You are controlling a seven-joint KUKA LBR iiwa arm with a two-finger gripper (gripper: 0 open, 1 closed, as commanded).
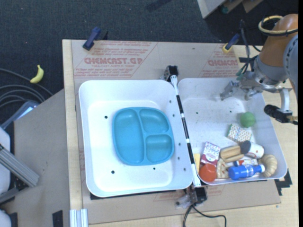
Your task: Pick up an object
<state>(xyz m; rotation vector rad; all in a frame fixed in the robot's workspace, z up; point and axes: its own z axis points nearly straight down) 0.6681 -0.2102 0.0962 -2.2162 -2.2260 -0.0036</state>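
Crowding the near edge of the right bin (pixel 279 141), toward 5 o'clock, a heap of small things is lying: an orange cup (pixel 207 172), a blue bottle (pixel 246 171), a brush with a wooden handle (pixel 235 151), a pale ring-shaped piece (pixel 270 165) and a printed packet (pixel 210 151); they are touching or overlapping one another; a patterned pad (pixel 239 133) is sitting just beside the heap at its 12 o'clock, and a green ball (pixel 246 119) is resting apart at 12 o'clock of that. Nothing marks which of these is the 1 to take; the ball looks the easiest target, as I judge it.

Reaching in at 2 o'clock, the gripper (pixel 239 90) is hanging over the far part of the right bin, near the ball but not touching it; nothing is sitting between the jaws, and whether they are spread or closed I cannot tell.

Several failures are looming; the ball is likely to roll away under a glancing touch; a descent into the heap is risking a pinch on 2 things at once, or a slide off the bottle's round side; a drop from the present spot is meeting only bare bin floor.

Filling the left bin (pixel 90 141), a blue divided plate (pixel 142 135) is lying flat, well apart from the arm.
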